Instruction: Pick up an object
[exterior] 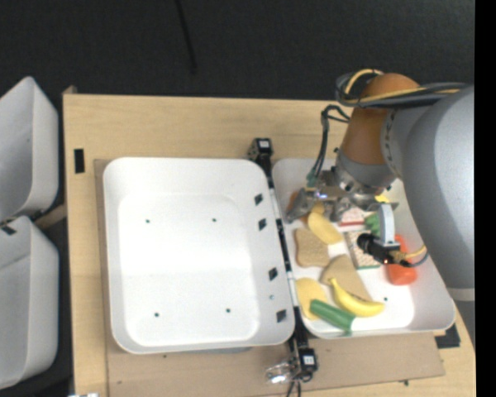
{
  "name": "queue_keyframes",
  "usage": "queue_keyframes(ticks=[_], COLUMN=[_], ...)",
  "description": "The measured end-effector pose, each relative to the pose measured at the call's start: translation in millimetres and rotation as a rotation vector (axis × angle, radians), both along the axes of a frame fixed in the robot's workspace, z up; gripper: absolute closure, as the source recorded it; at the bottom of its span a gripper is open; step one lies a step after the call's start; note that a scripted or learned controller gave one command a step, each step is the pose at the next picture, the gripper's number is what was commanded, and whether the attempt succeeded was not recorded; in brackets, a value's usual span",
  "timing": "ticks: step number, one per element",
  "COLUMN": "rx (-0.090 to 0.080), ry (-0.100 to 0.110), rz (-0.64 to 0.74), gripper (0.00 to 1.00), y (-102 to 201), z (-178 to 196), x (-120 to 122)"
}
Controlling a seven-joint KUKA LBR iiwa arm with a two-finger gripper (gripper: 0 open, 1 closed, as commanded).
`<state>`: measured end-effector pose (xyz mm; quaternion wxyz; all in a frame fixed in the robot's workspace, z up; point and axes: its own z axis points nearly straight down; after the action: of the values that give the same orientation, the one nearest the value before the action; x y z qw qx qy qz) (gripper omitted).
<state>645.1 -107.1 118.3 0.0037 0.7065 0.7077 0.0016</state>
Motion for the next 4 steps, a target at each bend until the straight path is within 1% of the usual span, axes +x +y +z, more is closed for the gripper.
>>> queue_keyframes(ticks=[1,2,3,4], rx=[-0.002,0.005,0.004,0.006], ry=[-0.006,-0.013,0.011,-0.001], rz=[0.005,0.01,0.001,0.006], gripper=[1.0,1.0,1.0,1.0], y=[-0.4,50.4,51.2,68.8], z=[11.9,152.3,179.3,259.4], x=[3.3,47.1,42.8,46.0])
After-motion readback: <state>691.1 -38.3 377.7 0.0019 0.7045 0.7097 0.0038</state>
